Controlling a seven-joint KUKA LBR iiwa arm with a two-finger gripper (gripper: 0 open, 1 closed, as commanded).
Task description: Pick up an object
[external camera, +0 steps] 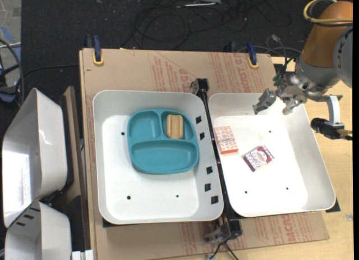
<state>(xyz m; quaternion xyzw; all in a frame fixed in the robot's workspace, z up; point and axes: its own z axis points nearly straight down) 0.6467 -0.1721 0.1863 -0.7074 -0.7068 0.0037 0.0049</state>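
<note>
Nothing has been picked up yet, as far as the view shows. The gripper (pixel 277 101) hangs over the far edge of the right bin (pixel 314 188), jaws spread apart with nothing between them. The likeliest targets lie in that bin: a small red-and-white packet (pixel 225 139) near its left wall, and a purplish packet (pixel 258 158) just beside it toward the middle, both well apart from the jaws. The left bin (pixel 112 197) holds a teal tray (pixel 160 152) with a tan block (pixel 175 126) in its upper right compartment. So the whole job seems left: choosing an object, descending, closing, lifting. The arm's upper part is cut off at the right edge, and the packets' print is too small to read.
</note>
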